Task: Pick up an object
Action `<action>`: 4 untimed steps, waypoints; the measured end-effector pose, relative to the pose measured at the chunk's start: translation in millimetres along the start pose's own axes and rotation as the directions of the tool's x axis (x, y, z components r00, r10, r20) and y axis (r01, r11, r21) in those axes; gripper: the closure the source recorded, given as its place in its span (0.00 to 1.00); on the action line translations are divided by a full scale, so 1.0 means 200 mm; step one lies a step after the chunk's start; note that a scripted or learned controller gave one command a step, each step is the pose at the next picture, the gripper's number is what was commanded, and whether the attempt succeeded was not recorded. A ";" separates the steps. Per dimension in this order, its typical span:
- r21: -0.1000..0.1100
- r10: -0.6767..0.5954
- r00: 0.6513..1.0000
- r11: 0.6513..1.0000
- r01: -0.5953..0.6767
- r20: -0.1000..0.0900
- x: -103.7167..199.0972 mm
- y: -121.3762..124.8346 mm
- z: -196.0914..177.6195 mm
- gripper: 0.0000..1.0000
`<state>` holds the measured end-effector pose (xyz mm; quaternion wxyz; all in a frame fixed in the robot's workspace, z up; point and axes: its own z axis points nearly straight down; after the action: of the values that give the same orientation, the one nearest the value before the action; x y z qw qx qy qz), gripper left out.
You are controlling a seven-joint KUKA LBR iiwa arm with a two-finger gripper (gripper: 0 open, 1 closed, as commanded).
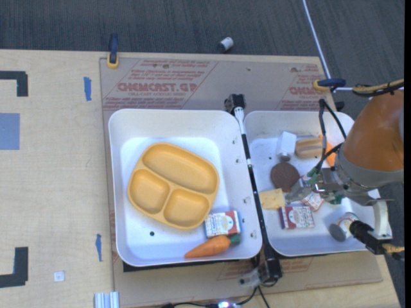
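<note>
My gripper (316,188) hangs low over the middle of the right bin (270,124), at the end of the grey and orange arm coming in from the right. Just below it lie a small red and white packet (313,201) and a red and white carton (297,217). To its left are a brown round disc (284,173) and a yellow cheese slice (272,199). A small can (342,228) lies at the bin's front right. The arm hides part of the bin's right side.
At the back of the right bin are a white block (287,141), a tan cylinder (309,147) and an orange piece (329,154). The left bin (122,140) holds a yellow divided plate (173,185), a small carton (221,223) and a carrot (209,247).
</note>
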<state>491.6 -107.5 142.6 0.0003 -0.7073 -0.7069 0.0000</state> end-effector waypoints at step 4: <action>-0.028 0.005 1.000 1.000 -0.004 0.014 0.00 -0.02 0.16 1.00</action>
<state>487.9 -107.4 111.2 -0.0144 -0.7088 -0.7052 -0.0050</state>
